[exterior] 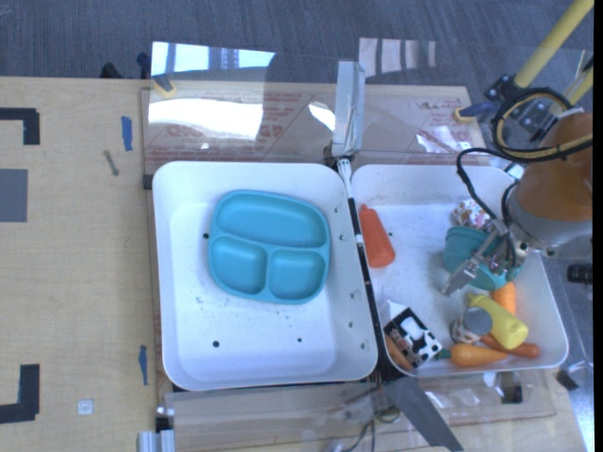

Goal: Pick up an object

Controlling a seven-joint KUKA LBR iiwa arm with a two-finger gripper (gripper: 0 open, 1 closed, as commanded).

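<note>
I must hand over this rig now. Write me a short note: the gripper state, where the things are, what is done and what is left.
Gripper: low in the right bin, over a teal object; no thing is seen between its fingers.
Right bin: orange piece by the divider, yellow object and carrot at the near side, black-and-white toy at the near left corner.
Left bin: blue divided plate.
Done: arm has reached into the right bin.
Left: grasp and lift one object.

a teal cup [464, 249] lies tipped in the right bin [415, 217], just above a yellow bottle [502, 321]
</note>
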